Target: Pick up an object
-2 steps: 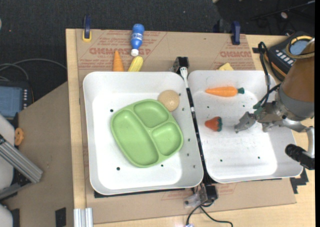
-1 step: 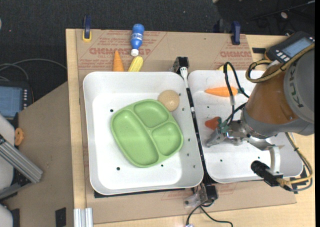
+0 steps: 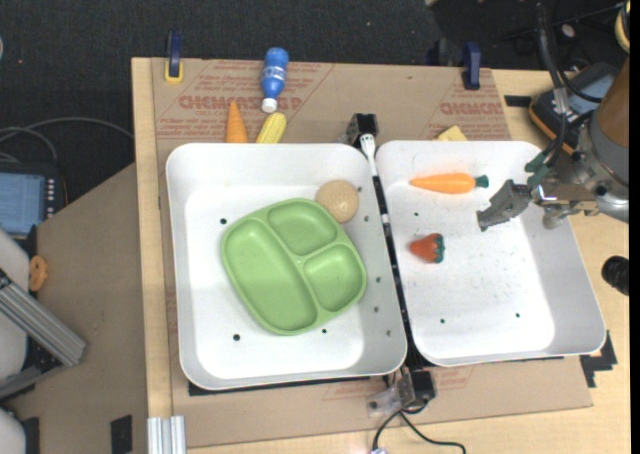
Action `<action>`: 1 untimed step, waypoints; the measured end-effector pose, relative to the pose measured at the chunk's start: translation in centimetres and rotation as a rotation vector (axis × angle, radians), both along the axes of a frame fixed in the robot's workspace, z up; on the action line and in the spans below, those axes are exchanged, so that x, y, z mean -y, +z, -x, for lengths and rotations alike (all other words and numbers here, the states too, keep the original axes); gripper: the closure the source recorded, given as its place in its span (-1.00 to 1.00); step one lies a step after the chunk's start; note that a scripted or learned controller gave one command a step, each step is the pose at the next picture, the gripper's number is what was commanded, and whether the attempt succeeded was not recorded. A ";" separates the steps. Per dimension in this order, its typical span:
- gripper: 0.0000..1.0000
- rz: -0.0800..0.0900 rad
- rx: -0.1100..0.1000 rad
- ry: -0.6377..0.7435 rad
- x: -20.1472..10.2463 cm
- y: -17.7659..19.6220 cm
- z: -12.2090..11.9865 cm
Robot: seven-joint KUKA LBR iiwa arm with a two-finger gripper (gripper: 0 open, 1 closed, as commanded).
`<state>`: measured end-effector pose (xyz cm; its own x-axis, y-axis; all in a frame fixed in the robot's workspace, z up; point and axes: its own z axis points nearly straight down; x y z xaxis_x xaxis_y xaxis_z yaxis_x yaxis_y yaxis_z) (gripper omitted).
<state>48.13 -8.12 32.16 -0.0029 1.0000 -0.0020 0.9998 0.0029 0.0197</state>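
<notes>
An orange carrot with a green top [image 3: 442, 183] lies near the back of the right bin [image 3: 520, 332]. A small red fruit with a green stem [image 3: 428, 248] sits in that bin's left half. My gripper [image 3: 497, 210] reaches in from the right and hangs over the right bin, to the right of the carrot and up and right of the red fruit. It touches neither. In the left bin [image 3: 200, 192] a green divided plate [image 3: 293, 264] lies flat. A beige round object [image 3: 338, 199] rests at the plate's back right edge.
Behind the left bin on the bench lie a blue and white bottle [image 3: 273, 77], a small orange carrot [image 3: 235, 124] and a yellow corn piece [image 3: 271, 128]. A pale yellow wedge [image 3: 452, 134] sits behind the right bin. Blue clamps [image 3: 471, 65] hold the board's back edge.
</notes>
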 end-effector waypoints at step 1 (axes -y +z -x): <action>-1.00 -0.002 -0.027 -0.007 3.7 -6.7 0.3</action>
<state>47.81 -11.83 25.47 0.0045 1.0000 0.0003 1.0000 -0.0045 -0.0070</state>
